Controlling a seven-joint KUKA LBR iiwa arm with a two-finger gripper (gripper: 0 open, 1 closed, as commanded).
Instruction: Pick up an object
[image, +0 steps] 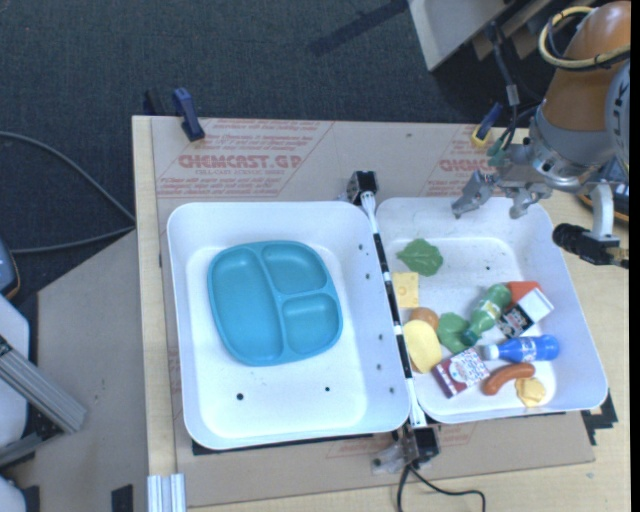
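Observation:
My gripper (494, 201) hangs over the far rim of the right bin (590, 350), its two grey fingers spread apart with nothing between them. Below it in that bin lie several toy foods: a green leafy piece (420, 257), a yellow cheese square (405, 290), a yellow lemon-like piece (423, 345), a green bottle (488, 308), a red and white carton (527, 303), a blue bottle (526, 349), a ketchup packet (461, 371) and a sausage (506, 377).
The left bin (190, 380) holds a blue divided plate (273, 300). A black clamp (362, 185) sits at the far end of the seam between the bins. A blue clip (187, 113) stands on the board's far left corner.

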